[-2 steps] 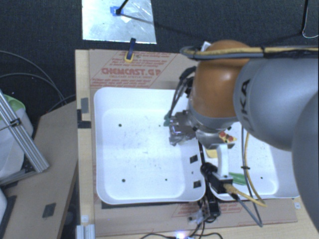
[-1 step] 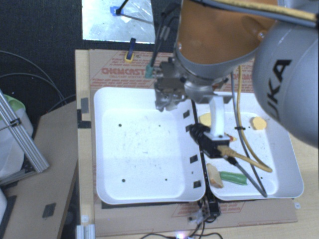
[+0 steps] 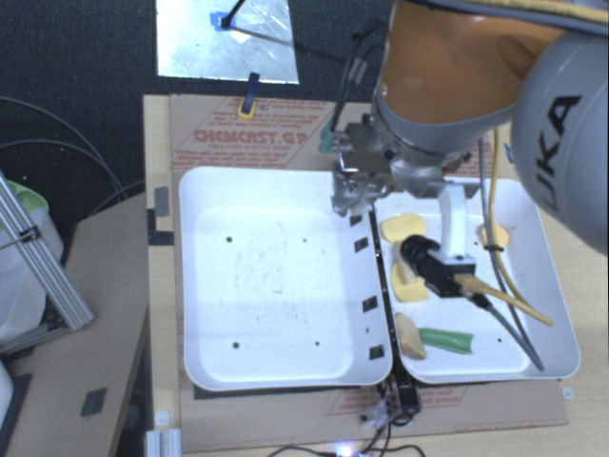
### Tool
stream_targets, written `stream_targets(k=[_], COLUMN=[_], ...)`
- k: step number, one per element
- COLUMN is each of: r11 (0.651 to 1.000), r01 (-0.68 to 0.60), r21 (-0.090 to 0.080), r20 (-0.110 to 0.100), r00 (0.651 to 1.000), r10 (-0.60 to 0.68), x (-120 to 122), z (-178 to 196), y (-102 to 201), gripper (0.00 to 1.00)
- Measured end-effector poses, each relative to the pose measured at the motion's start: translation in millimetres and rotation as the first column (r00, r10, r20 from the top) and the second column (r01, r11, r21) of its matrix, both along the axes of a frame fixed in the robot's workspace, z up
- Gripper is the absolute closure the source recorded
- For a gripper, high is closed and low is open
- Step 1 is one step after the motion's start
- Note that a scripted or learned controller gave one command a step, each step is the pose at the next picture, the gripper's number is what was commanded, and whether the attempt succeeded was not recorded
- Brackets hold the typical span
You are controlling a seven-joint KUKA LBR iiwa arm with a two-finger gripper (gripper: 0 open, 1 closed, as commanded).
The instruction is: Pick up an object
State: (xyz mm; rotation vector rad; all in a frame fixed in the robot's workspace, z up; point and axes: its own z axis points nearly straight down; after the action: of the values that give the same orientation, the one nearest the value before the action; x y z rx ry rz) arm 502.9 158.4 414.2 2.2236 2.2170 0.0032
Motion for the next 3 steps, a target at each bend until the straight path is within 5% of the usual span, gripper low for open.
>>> stream_targets(k=[1,2,3], r11=[1.0,1.0,1.0], r01=[-0.002,-0.001,0.0], r21=[0.001,-0.003,0.001], r20=[0.006,-0.014,0.01], r00=[1.0,1.0,1.0], r10=[0.002,0.001,0.0], x=[20,-19,-15], z=[53,-67,30], y=[-25,-44,-90], gripper=[1.0,1.0,1.0])
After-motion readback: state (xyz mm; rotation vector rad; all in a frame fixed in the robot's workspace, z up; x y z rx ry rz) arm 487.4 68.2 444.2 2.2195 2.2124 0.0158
